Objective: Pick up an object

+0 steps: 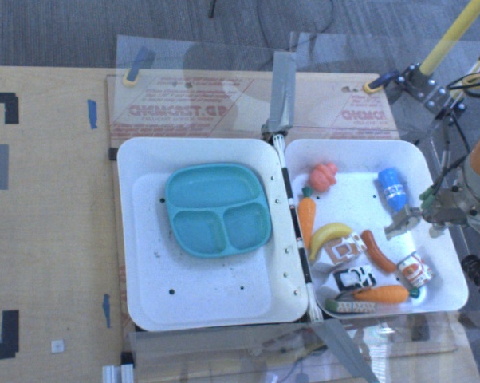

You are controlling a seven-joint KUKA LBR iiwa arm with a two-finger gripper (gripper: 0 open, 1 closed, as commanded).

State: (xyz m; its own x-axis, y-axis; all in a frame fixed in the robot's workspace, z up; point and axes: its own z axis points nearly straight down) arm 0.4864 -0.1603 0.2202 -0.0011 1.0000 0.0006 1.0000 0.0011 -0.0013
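Am seeing gripper (422, 220) hovering at right bin (441, 164) edge, fingers apart, holding nothing; sausage (379, 250) nearby; pick not yet started.

Bright, even overhead light falls on the counter (49, 230), leaving only faint, soft shadows. The two white bins (216, 313) look nearly washed out. Clear sheets along the counter's far and near edges carry pale glare. Detail is slightly soft throughout, grainier toward the right edge.
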